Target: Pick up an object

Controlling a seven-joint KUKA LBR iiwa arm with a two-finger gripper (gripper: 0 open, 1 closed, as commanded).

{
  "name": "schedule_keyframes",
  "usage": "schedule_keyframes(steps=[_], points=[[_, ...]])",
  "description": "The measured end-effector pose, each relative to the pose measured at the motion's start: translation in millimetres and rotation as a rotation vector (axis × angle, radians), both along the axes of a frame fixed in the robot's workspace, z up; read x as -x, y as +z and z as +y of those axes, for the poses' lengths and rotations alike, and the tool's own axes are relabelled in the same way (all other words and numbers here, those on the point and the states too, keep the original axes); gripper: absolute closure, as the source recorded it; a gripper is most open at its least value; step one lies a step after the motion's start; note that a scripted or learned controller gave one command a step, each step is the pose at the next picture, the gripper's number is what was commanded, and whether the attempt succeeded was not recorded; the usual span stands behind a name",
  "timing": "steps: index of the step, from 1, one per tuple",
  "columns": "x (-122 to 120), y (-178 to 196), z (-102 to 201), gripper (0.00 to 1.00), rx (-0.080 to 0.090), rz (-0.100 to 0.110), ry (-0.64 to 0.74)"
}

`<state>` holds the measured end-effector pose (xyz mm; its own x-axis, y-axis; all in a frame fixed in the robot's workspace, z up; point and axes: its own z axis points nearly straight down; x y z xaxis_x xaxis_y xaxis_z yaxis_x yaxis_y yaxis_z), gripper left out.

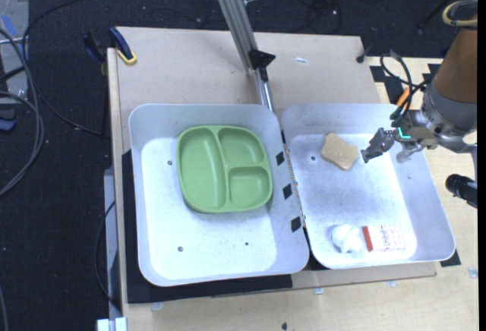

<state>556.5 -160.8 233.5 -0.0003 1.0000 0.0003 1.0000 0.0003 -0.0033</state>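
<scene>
From the fixed camera above the bench, the arm (454, 86) comes in at the right edge, its orange band above a grey wrist, and carries the gripper (386, 146) out over the upper right part of the right bin (425, 200). The gripper's two dark fingers (375, 147) point toward the left of the view and stand slightly apart, with only bare white bin floor showing between them; they have hold of nothing. Just to the left of the fingertips, near but not touching them, a tan sponge-like block (339, 152) lies on the floor of the same bin. Farther from the gripper, toward the near rim of that bin and a little left of it, a crumpled white object (348, 239) rests beside a small white and red box (389, 238) that lies flat; the two look to be touching or nearly so. Well away to the gripper's left, across the seam where the two bins meet, the left bin (159, 246) bears a green divided plate (225, 168) with three compartments, set in the bin's upper middle. Beyond the bins, up and left of the gripper, a grey metal pole (231, 3) slants across the tan benchtop (190, 64).
</scene>
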Motion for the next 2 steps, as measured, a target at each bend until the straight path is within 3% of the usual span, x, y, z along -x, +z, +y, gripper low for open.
schedule_keyframes(steps=[1,2], points=[[-1,1,0,0.0,0.001,-0.003,0.001],[-6,-60,5,0.0,0.0,0.002,0.0]])
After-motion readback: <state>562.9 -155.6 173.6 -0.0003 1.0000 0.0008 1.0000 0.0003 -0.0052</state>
